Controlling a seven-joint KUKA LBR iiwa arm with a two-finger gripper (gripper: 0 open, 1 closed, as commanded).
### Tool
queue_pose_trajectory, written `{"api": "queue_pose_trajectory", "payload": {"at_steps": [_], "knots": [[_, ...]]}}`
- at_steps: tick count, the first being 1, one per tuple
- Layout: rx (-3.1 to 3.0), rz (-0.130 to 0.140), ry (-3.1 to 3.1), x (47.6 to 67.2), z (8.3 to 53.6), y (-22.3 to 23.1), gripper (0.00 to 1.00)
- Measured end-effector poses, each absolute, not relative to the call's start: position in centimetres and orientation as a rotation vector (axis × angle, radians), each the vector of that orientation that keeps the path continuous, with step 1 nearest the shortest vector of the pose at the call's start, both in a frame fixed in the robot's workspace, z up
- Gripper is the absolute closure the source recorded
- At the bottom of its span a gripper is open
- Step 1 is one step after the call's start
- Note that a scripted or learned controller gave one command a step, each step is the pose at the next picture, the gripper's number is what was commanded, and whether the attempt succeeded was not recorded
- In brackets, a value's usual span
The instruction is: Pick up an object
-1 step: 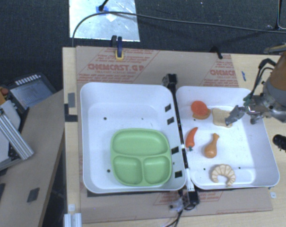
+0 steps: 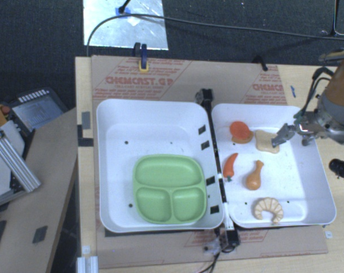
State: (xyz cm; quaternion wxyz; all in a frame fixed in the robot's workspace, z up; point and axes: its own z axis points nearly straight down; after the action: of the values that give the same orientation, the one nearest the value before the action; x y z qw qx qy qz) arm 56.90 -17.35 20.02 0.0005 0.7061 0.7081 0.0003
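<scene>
The right bin point(image 2: 314, 175) holds several toy foods. An orange-red round piece point(image 2: 240, 131) lies at its far left, with a beige slice point(image 2: 265, 141) just right of it. Below them are a red chili pepper point(image 2: 231, 164), an orange drumstick point(image 2: 253, 175) and a tan croissant point(image 2: 268, 209). My gripper point(image 2: 294, 137) hangs over the far right part of this bin, open, with nothing between its fingers. Its left finger point(image 2: 282, 135) sits right beside the beige slice's right edge.
A green three-compartment plate point(image 2: 169, 187) lies in the near half of the left bin point(image 2: 120, 129). Black clips run along the seam between the two bins point(image 2: 211, 152). A cable point(image 2: 245, 27) crosses the dark floor beyond the bench.
</scene>
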Motion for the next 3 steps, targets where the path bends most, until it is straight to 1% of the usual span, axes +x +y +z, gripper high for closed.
{"api": "queue_pose_trajectory", "payload": {"at_steps": [1,2,3], "knots": [[2.219,-0.002,2.225,57.6,14.0,-17.4,0.00],[2.221,-0.001,2.224,57.6,8.8,-17.4,0.00],[2.219,0.002,2.222,57.6,10.1,-17.4,1.00]]}}
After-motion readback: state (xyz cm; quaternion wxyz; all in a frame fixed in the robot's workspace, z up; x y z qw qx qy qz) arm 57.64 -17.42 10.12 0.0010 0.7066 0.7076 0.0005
